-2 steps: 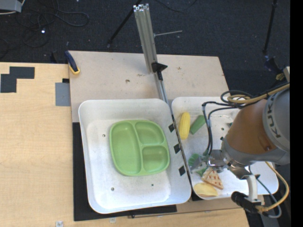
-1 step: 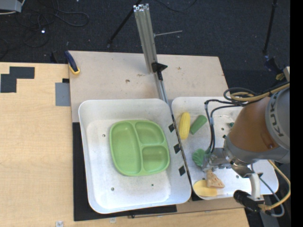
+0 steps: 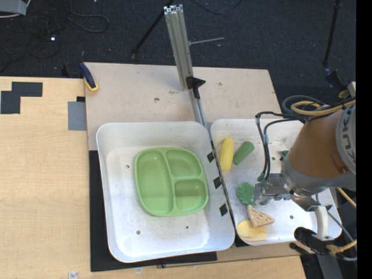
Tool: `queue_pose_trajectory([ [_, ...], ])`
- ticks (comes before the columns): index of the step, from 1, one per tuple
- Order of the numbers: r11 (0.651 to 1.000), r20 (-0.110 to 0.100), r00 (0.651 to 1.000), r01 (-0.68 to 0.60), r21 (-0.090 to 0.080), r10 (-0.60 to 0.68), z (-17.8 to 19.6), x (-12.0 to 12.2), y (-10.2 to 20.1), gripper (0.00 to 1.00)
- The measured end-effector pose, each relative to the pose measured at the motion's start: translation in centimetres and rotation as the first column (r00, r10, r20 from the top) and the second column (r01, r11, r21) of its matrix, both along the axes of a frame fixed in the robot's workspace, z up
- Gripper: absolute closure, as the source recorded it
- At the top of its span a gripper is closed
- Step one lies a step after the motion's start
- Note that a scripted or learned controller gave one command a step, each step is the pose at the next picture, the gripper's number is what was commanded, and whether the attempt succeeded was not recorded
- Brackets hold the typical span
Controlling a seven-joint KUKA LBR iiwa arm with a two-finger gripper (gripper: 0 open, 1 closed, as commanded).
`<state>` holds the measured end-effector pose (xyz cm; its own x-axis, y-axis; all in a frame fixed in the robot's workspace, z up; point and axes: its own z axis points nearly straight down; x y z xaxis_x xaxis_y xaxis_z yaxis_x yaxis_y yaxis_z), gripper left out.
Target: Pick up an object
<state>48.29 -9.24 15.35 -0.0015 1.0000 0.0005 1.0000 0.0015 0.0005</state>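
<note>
Gripper (image 3: pixel 260 195) low in rt bin (image 3: pixel 279 133), beside dark-green piece (image 3: pixel 244 191) (jaw state: can't tell).

Right bin (image 3: pixel 278 235) half covered by the arm (image 3: pixel 317 150) at right of frame, its far wall hidden. Gripper (image 3: pixel 260 195) too small and dark to read at lower right. Green piece (image 3: pixel 245 192) partly covered beside it, shape unclear.
</note>
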Motion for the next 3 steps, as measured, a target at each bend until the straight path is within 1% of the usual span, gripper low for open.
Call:
queue_pose_trajectory([
  [1,1.0,0.002,1.0,0.001,-0.001,-0.001,5.3,0.1,-0.1,1.0],
  [2,1.0,-0.003,1.0,-0.003,0.0,0.003,6.3,1.4,4.6,1.0],
  [3,1.0,-0.002,1.0,-0.002,0.0,0.002,7.2,2.9,9.3,1.0],
])
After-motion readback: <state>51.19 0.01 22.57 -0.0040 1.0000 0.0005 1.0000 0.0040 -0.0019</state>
